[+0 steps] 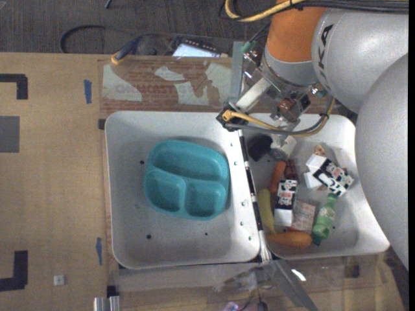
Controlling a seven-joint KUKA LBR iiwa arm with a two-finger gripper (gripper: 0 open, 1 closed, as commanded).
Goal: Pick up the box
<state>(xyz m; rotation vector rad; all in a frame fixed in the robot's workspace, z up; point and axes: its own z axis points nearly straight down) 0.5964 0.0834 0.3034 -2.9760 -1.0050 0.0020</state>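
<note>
Two shallow white bins side by side on a cardboard-covered bench [52, 193]. In left bin [123, 238]: one teal divided plate [188, 179], roughly central, three compartments, nothing in them. In right bin [363, 232]: a crowded cluster. Black-and-white box [286, 193] near the bin's middle, upright-ish, touching a pale flat box [303, 214] on its lower right and just right of a yellow banana [266, 209] lying along the divider wall. Tilted patterned box [336, 179] further right, next to a small white cube [316, 162]. Green bottle [324, 219] below that, leaning against the pale flat box. Orange carrot-like piece [278, 172] just above the black-and-white box, another orange piece [290, 239] at the bin's near edge. Dark rounded object [259, 146] at the bin's far left corner. Grey arm [363, 50] with orange band in from the right, covering the upper right. Gripper [284, 118] over the far edge of the right bin, above the dark object, clear of the black-and-white box and well apart from the plate. Cannot tell whether gripper is spread or pressed together: tip lost among cables and brackets. Nothing seen pinched in it. Yellow cable [259, 11] looping over the wrist.
</note>
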